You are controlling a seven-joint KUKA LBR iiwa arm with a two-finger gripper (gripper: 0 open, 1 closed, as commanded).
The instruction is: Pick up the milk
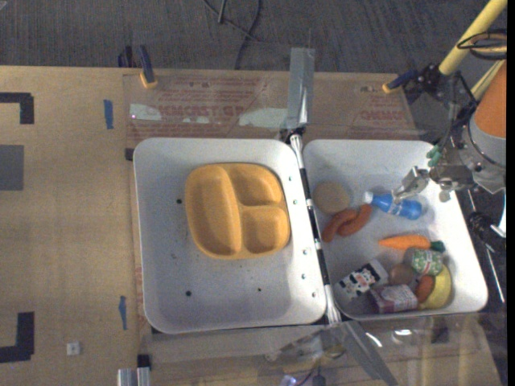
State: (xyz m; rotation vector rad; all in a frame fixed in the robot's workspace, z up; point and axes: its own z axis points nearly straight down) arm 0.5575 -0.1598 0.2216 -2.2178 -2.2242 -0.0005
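Note:
The milk [362, 280] is a small white carton with black cow patches, lying on its side near the front edge of the right bin [354, 161]. My gripper [415, 185] hangs over the right half of that bin, right above a blue and white bottle [397, 206]. It is well behind and to the right of the milk, not touching it. A pinkish box [393, 297] lies against the milk's right side.
Around the milk lie a bent sausage [348, 221], a round tan cookie [331, 196], a carrot [405, 241], a green fruit [424, 260] and a banana [439, 290]. The left bin [161, 240] holds a yellow divided plate [236, 209].

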